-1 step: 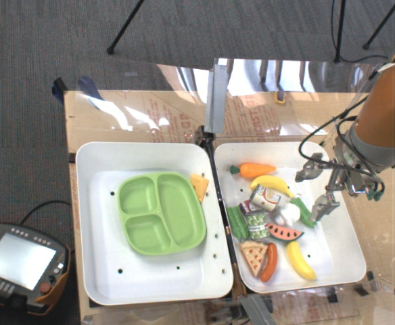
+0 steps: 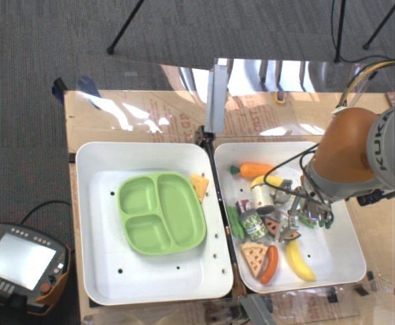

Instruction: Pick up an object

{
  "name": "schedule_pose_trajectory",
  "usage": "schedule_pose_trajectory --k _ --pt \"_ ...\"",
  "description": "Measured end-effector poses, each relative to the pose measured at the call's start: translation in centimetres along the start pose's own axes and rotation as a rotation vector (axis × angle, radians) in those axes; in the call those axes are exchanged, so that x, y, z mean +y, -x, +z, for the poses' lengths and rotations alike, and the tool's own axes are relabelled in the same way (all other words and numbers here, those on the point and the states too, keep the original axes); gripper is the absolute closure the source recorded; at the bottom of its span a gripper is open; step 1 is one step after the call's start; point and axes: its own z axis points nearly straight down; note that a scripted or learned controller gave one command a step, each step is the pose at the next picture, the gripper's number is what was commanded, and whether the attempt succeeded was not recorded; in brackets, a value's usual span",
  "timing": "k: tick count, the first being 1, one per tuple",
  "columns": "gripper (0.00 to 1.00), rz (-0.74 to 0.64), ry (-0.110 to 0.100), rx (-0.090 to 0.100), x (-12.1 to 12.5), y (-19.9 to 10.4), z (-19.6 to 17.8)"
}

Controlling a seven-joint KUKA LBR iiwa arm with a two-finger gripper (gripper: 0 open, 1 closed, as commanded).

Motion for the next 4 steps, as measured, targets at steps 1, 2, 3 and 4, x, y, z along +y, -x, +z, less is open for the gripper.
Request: schedule_pose_trajectory --k 1,2,3,4 --pt "0.0 0.097 -0.002 -0.004 6.4 -0.2 -0.2" --pt "0.0 0.206 0.0 -0.012 4.3 -9.2 -0.4" --pt "0.0 0.211 0.0 -0.002 5.7 -0.4 -0.1" --pt "0.0 0.259 -0.001 0.002 3.8 -6.2 0.0"
